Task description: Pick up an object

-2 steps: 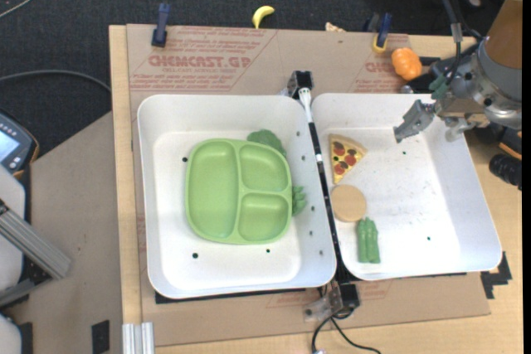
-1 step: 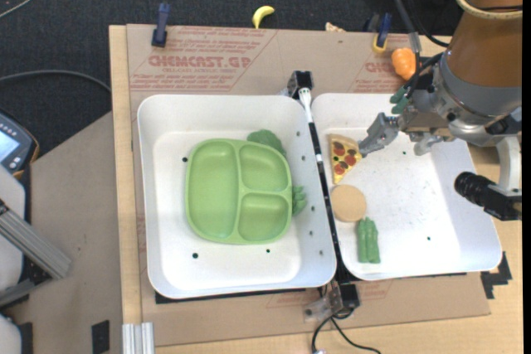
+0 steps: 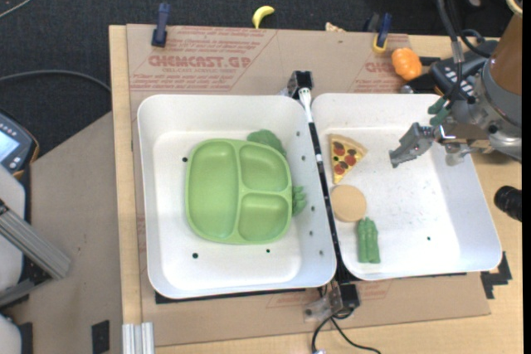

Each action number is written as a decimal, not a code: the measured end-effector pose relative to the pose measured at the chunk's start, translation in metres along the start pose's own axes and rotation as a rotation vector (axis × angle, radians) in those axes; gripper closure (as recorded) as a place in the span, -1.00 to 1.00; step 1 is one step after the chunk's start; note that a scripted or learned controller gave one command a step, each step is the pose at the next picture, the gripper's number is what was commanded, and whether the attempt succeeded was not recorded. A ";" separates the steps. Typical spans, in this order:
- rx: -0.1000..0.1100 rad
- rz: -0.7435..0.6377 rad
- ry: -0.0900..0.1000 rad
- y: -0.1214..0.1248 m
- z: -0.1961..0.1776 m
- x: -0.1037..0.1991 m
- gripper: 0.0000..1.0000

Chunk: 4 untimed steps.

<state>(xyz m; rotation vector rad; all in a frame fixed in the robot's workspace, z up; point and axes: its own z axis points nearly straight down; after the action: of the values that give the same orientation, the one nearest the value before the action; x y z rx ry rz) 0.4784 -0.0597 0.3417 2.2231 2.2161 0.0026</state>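
In the right bin lie a pizza slice near the left wall, a round tan cookie below it, and a green asparagus-like piece near the front. My gripper hangs over the upper middle of the right bin, to the right of the pizza slice, with nothing seen between its grey fingers. In the left bin rests a green divided plate, with a dark green leafy toy at its upper right rim.
An orange toy and a yellow banana lie outside the bins at the back. Blue clamps hold the cardboard base. A black divider clip sits between the bins. The arm's cables crowd the right edge.
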 end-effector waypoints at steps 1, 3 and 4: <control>-0.018 -0.006 -0.001 0.002 -0.148 0.001 -1.00; -0.003 0.004 -0.005 0.002 -0.195 -0.139 -1.00; -0.001 -0.001 -0.003 0.002 -0.194 -0.166 -1.00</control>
<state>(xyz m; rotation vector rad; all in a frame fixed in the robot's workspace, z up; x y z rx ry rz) 0.4795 -0.2253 0.5354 2.2197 2.2148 0.0006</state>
